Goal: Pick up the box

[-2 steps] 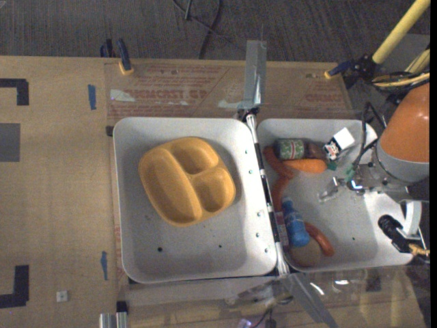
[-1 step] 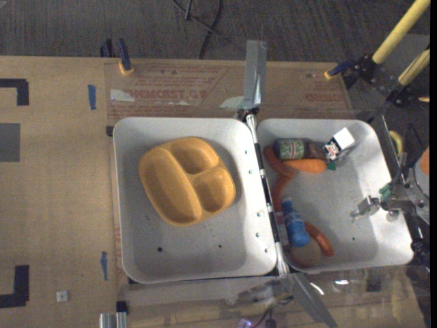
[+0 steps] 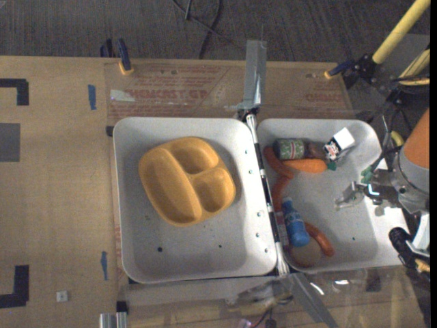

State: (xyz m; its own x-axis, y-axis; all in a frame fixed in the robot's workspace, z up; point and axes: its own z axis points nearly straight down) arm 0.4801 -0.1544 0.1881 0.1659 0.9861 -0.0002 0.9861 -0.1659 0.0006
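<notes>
The box (image 3: 339, 143) is small and white with dark and red print, lying tilted near the back right of the right bin (image 3: 355, 241). My gripper (image 3: 348, 194) hovers over the bin's bare floor in front of the box, apart from it. Its fingers look open and hold nothing. The grey arm with its orange band (image 3: 418, 145) comes in from the right edge.
The right bin also holds a green can (image 3: 290, 148), an orange carrot (image 3: 305, 166), a blue bottle (image 3: 295, 225), a reddish sausage (image 3: 321, 240) and a brown round item (image 3: 307, 255). A yellow divided dish (image 3: 186, 180) sits in the left bin (image 3: 136, 244).
</notes>
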